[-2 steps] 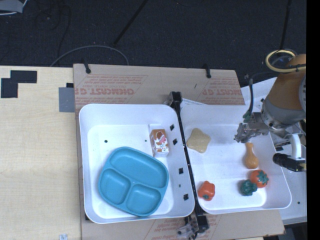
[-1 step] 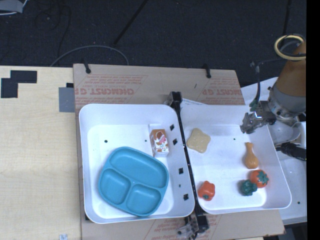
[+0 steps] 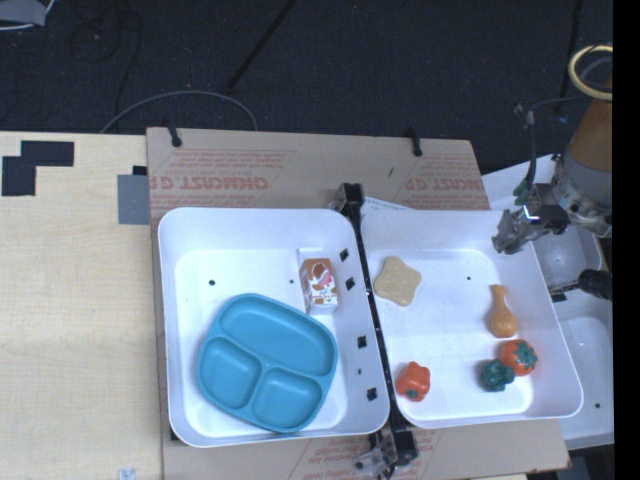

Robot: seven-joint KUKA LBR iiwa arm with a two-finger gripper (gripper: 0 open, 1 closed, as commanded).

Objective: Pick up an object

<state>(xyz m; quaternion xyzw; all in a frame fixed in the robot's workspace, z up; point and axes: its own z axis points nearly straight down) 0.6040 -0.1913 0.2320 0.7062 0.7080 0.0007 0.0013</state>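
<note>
Camera view is showing the gripper [image 3: 512,230] hovering at the right bin's [image 3: 450,413] far right corner, can't tell its finger state, probably lining up on the orange gourd [image 3: 501,313] below.

You'll see the pale wood counter [image 3: 70,298] filling the frame's left. Cardboard sheet [image 3: 300,173] lies mid-frame. Black cables [image 3: 180,98] loop across the dark floor [image 3: 350,38] up top.

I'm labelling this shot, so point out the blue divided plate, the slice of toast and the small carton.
blue divided plate [image 3: 266,363], camera view, on its middle ridge.
slice of toast [image 3: 397,282], camera view, centre of its top face.
small carton [image 3: 319,284], camera view, on its printed front.
</note>
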